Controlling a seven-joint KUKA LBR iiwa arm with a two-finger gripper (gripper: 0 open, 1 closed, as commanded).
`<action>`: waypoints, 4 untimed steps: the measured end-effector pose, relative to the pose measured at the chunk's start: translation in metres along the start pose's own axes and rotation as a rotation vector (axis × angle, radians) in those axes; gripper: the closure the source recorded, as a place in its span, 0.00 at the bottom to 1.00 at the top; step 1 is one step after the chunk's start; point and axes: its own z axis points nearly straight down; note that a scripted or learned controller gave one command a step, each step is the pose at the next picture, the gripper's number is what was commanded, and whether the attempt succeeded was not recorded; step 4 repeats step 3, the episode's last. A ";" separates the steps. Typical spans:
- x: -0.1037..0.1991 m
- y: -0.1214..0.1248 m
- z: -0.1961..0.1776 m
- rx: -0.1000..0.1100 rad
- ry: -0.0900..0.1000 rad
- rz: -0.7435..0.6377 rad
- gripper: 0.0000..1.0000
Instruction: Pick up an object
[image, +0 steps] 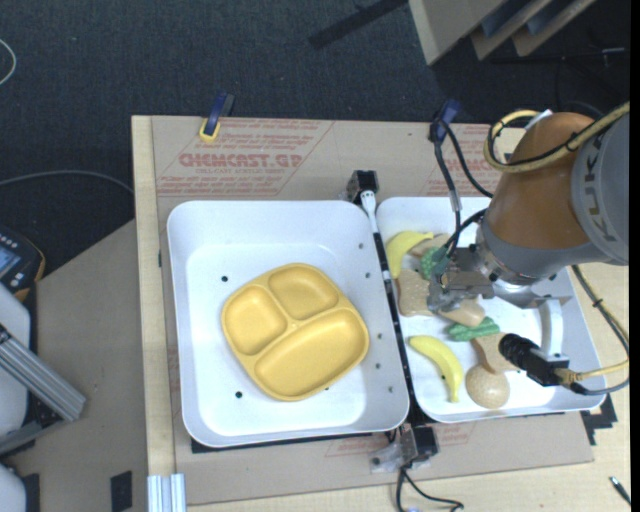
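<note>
Over the right-hand shallow white bin (575, 395), the grey arm with the orange band (545, 190) is down low, and its two-finger gripper (452, 290) sits right in the pile of toy food. Fingers are buried under the wrist housing and cables, so I cannot tell if they're apart, together, or clamped on anything.

Candidates near the tip: a green leafy plastic piece (434, 263) just beside it, a tan bread-like slab (413, 293) touching or nearly so, and a yellow plastic banana (404, 248) slightly above in the view. Nothing looks lifted; everything seems to rest on the bin floor.

Further out: a second yellow plastic banana (442, 364), a beige pear-shaped piece (487, 384), a small green pod-like piece (472, 331).

The left white bin (190, 240) holds a yellow three-compartment plastic plate (294, 329), well apart from the arm.

Progress call: approach done, probably at the grasp step. Grip unconfirmed, lift not started. Clutter is tight, so a pinch on two items or a slip looks plausible.
</note>
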 end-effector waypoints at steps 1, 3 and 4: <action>0.054 -0.018 -0.147 -0.031 -0.002 -0.003 1.00; 0.106 -0.047 -0.238 -0.026 -0.003 0.002 1.00; 0.106 -0.047 -0.238 -0.026 -0.003 0.002 1.00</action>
